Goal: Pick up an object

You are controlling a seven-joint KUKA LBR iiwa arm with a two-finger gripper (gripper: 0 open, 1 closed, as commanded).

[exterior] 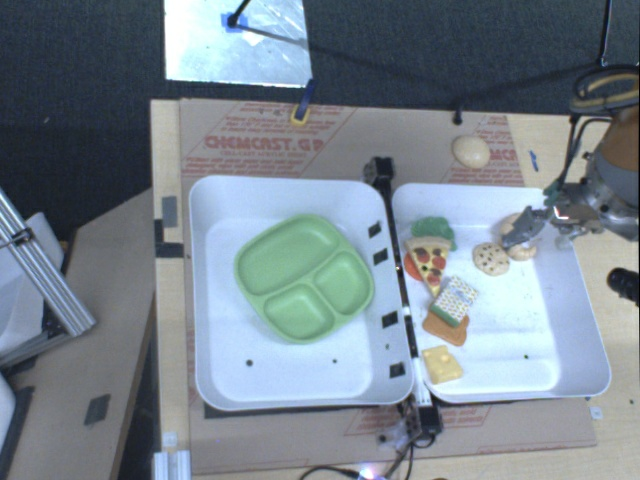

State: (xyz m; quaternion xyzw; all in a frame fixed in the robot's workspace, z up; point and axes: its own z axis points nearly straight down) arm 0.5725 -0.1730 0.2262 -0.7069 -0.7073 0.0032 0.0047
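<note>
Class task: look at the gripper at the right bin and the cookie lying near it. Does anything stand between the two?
Nothing visible does. The gripper hovers at the right bin's upper right, over a small tan object. The cookie lies just to its left on bare bin floor; the pizza slice lies beyond the cookie.

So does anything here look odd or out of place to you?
One thing: a pale round egg-like object sits on the bench behind the right bin, outside both bins, while the other toy foods, such as the pizza slice and cookie, lie inside. The green divided plate sits askew in the left bin.
</note>
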